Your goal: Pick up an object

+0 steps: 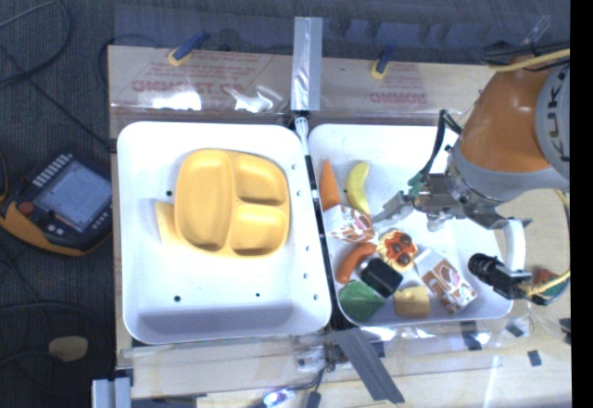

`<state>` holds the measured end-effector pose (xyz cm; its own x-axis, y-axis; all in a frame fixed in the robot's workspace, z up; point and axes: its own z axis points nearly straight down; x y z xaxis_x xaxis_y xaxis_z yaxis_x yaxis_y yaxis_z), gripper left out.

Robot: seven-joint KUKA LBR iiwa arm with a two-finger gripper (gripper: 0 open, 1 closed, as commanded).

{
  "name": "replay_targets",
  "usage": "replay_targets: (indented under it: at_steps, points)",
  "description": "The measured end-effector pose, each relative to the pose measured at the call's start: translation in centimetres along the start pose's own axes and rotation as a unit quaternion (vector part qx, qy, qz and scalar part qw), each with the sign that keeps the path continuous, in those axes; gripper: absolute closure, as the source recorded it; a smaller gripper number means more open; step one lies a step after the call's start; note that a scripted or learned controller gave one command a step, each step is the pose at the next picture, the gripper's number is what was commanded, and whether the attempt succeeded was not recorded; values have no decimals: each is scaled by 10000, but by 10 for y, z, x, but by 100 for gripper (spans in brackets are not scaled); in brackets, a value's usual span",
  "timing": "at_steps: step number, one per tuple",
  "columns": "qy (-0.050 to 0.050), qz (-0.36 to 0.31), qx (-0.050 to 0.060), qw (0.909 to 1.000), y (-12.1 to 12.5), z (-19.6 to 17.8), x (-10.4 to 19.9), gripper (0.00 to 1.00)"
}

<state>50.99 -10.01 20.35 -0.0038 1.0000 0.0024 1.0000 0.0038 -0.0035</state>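
Observation:
My gripper [414, 214] hangs over the middle of the right bin [380, 135], open, with nothing between its fingers. Just below and left of it lie a red-and-yellow toy food piece [398, 248] and a crinkled snack wrapper [352, 228]. A yellow banana [358, 185] and an orange carrot [328, 185] lie further left, by the bin's left wall. Along the near side sit an orange sausage-like piece [355, 260], a black block [381, 278], a green piece [359, 301], a pale yellow lump [412, 301] and a small printed box [447, 281].
The left bin [139, 304] holds a yellow divided tray [230, 199]. The arm's orange band [505, 133] covers the right bin's right side. A black cylinder [491, 272] juts from the wrist over the near right corner. A handheld pendant [69, 197] lies on the floor at left.

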Motion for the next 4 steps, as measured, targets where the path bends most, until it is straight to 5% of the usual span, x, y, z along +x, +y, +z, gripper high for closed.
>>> replay_targets:
  at_steps: [1, 2, 3, 4]
  points:
    - [-49, 56, -182, 9998, 29, 78, -1, 0]
    - [-105, 516, -336, 9980, 77, 86, -16, 0]
    - [-33, -164, -19, 9999, 58, 80, -70, 0]
    - [-18, 3250, 0, 9457, 16, 37, -57, 0]
